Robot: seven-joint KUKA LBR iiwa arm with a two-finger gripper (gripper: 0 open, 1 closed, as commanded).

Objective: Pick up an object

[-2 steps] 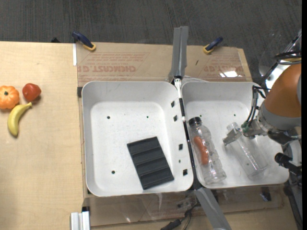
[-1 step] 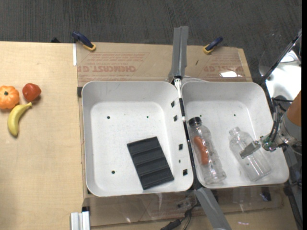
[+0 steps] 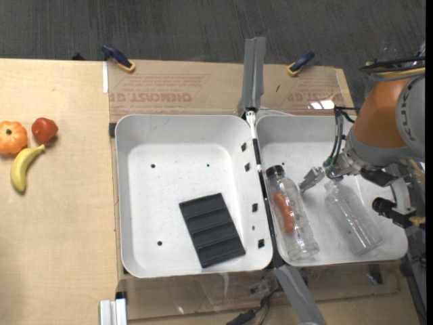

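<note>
Two clear plastic bottles lie in the right bin [image 3: 379,252]. One bottle [image 3: 289,215] has a black cap and an orange-red piece inside, and lies along the bin's left wall. The other bottle [image 3: 352,219] lies further right. My gripper [image 3: 313,179] hangs low over the right bin between the two bottles, near their upper ends, with the orange-banded wrist behind it on the right. A black ridged rectangular block [image 3: 212,229] lies in the left bin [image 3: 135,181], toward its front edge.
On the wooden bench at the far left sit an orange fruit [image 3: 11,138], a red fruit [image 3: 44,130] and a banana [image 3: 24,167]. Cardboard [image 3: 176,90] lies behind the bins, held by two clamps. A grey divider bar [image 3: 253,73] rises between the bins.
</note>
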